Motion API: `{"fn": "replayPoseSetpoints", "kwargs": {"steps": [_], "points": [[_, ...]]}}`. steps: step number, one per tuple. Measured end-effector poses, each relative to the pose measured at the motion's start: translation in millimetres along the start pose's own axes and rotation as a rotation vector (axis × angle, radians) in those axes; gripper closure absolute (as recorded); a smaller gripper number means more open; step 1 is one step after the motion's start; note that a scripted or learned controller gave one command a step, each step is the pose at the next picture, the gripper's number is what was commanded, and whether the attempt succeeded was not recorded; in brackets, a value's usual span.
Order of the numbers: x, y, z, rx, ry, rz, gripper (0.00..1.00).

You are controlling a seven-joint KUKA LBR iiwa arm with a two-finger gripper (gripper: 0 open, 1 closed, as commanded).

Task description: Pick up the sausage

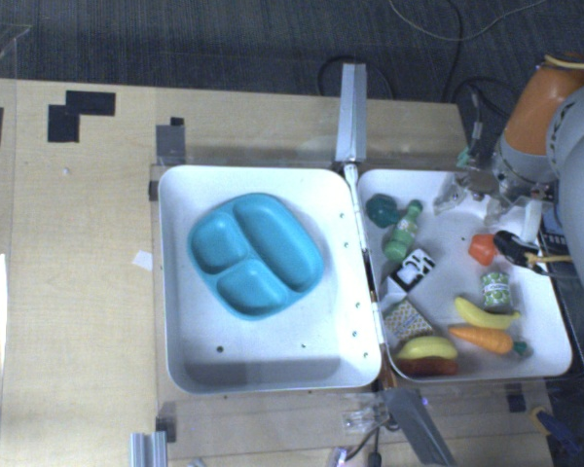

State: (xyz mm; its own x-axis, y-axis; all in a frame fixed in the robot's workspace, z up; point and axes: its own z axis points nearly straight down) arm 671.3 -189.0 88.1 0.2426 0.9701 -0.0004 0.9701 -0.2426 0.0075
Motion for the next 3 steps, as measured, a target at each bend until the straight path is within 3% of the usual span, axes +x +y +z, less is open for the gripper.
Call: {"fn": "replayPoseSetpoints", "kwargs": {"steps": [1, 2, 3], "points": [[3, -61, -1, -0.001, 0.001, -0.123, 0.0], [-21, -54, 0, 0.002, 0.007, 0.353, 0.0], [-5, -128, -2, -0.001, 0.003, 0.473, 0.0]]}}
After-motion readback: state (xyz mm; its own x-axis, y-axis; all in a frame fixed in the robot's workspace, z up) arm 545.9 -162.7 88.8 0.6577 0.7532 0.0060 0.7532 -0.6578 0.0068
